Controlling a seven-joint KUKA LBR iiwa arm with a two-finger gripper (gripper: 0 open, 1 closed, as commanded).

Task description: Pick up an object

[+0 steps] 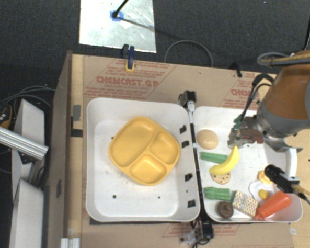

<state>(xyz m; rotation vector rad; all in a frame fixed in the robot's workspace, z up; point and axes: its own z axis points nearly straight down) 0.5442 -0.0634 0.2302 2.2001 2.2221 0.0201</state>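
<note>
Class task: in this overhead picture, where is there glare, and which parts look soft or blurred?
In the camera view, glare washes out the shiny sheet at top; the yellow plate is evenly lit with a faint sheen; the arm's wrist and pincer look slightly soft; the banana is sharper.

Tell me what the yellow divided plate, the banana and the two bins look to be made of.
The yellow divided plate: likely moulded plastic, matte, with one even colour and soft rounded compartment ridges. The banana: seemingly a plastic toy, its uniform bright yellow and smooth skin too clean for real fruit. The left bin and right bin: probably thin formed plastic, white with a slight sheen and rolled rims.
</note>
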